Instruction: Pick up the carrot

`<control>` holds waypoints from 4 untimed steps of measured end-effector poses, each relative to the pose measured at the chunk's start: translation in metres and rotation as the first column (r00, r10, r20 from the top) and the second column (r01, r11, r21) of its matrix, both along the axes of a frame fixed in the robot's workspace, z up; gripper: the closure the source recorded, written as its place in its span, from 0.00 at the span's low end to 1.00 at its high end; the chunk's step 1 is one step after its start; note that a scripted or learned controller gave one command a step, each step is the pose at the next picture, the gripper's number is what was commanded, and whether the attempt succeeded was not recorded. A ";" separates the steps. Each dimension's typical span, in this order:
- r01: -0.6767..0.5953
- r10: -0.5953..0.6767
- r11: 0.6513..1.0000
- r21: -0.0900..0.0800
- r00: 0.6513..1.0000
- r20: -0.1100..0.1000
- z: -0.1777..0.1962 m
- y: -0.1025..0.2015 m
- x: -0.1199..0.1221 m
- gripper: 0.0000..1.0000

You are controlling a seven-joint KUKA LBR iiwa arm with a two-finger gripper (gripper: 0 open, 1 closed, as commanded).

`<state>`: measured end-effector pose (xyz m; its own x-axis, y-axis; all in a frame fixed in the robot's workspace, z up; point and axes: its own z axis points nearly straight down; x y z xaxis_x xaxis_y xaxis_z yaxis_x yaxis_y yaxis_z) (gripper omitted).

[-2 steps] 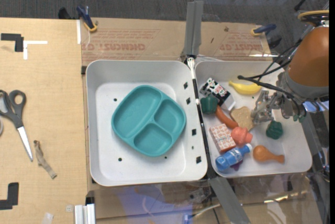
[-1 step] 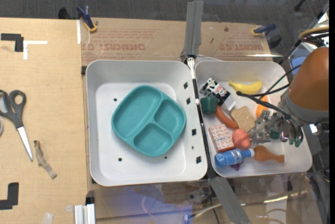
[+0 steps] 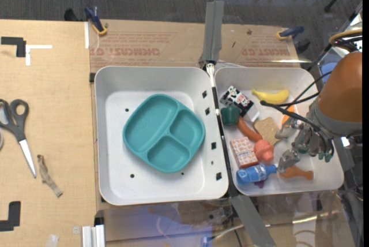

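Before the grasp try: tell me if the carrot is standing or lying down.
Lying down. The carrot rests lengthwise on the floor of the right bin, green top toward the divider, orange body slanting toward the pink toy.

KUKA iiwa arm, single unit, with two-finger gripper (image 3: 293, 154)

Rounded orange band above wrist, glossy, with soft highlight on upper curve. Grey wrist housing beneath band, smooth, darker in shade at lower rim. Thin black cables, several, in loose arcs from wrist zone past band. Gripper assembly of bare grey metal: small blocky body, exposed brackets and linkages, narrow silver fingers (image 3: 286, 158). Small teal-green fitting at side of gripper body. Yellow-edged curved part and blue patch near upper section of arm, detail too blurred to identify.
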<state>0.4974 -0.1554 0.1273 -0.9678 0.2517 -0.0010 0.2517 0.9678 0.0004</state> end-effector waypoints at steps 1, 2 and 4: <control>0.036 -0.036 0.999 -0.001 0.999 0.003 0.049 -0.067 0.059 0.00; -0.193 0.193 0.981 -0.002 0.981 0.006 -0.033 -0.041 0.122 0.00; -0.207 0.207 0.978 0.000 0.978 0.001 -0.035 -0.057 -0.015 1.00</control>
<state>0.4822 -0.2127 0.0918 -0.9989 0.0460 -0.0015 0.0460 0.9989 0.0005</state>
